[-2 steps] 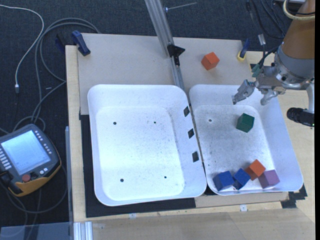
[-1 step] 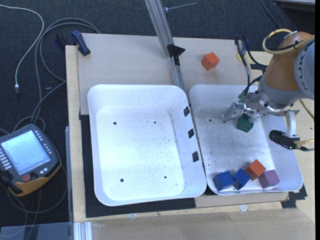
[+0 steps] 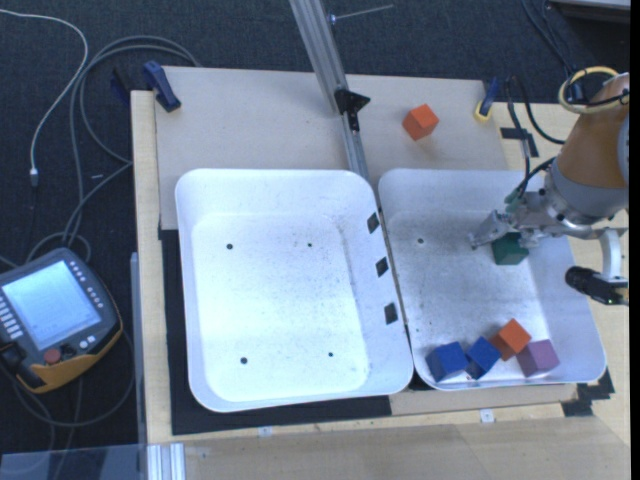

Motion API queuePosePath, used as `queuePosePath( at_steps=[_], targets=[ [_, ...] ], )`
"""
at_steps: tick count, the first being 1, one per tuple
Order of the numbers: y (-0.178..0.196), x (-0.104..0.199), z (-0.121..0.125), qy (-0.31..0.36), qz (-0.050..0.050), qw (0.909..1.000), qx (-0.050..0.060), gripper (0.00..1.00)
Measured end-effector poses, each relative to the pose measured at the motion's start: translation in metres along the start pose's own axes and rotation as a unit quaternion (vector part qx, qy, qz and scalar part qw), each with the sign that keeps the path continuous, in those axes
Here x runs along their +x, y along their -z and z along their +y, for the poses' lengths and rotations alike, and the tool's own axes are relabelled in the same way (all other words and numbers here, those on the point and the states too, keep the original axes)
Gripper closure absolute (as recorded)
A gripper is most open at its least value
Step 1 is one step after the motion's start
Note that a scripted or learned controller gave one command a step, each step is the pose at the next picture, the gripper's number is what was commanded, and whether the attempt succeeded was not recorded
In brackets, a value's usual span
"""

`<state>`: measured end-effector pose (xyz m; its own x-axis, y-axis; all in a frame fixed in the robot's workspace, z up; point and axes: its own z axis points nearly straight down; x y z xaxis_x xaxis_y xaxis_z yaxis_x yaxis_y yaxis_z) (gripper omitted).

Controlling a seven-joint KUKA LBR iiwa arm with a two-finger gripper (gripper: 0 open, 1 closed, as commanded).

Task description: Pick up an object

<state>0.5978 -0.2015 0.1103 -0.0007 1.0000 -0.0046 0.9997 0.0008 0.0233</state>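
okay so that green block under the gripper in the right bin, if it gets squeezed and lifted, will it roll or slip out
The green block looks flat-faced and rigid, so it probably won't roll. Being small, it's likely light. It sits directly beneath the gripper, apart from the other blocks, so a nudge would probably just slide it along the bin floor.

Arm (image 3: 592, 148) from right, end effector (image 3: 508, 230) low, wrist bent.

Both white bins (image 3: 290, 193) look like smooth, faintly glossy moulded plastic, speckled with dark grit. The surface (image 3: 250, 118) beneath is matt, pale board, like wood or fibreboard. The slanted rail (image 3: 320, 38) is brushed metal, and the floor (image 3: 60, 148) looks like rough dark carpet.
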Motion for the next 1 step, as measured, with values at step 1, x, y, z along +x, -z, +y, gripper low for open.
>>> queuePosePath(
  at_steps=[1],
  targets=[
    [-0.0065, 0.0265, -0.1081, -0.001, 0.003, 0.9999, 0.012, 0.0]
  ],
)
